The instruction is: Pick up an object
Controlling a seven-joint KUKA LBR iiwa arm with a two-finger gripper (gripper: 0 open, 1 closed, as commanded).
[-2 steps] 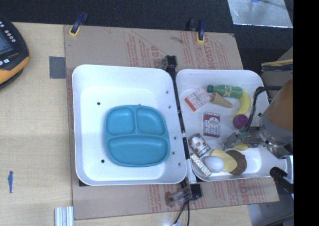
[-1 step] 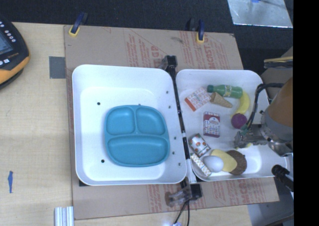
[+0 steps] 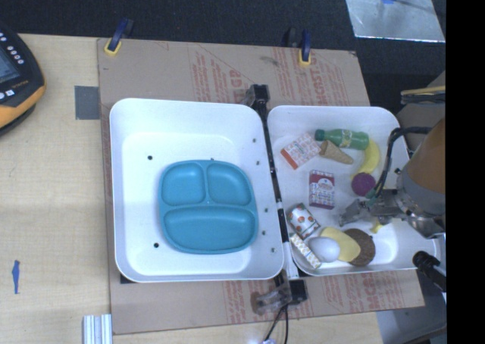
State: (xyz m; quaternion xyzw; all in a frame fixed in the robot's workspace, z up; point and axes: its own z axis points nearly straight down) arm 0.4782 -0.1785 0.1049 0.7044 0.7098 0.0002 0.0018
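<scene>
The grey metal two-finger gripper (image 3: 364, 212) hangs low near the right white bin's (image 3: 282, 124) right edge, just below a purple ball (image 3: 364, 183); whether it grips anything, I cannot tell.

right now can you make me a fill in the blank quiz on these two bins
1. The blue tray lies in the ____ bin.
2. The yellow banana lies in the ____ bin.
3. The tray has ____ compartments.
4. The white egg lies beside a can near the right bin's ____ edge.

Missing words: left; right; three; near
</scene>
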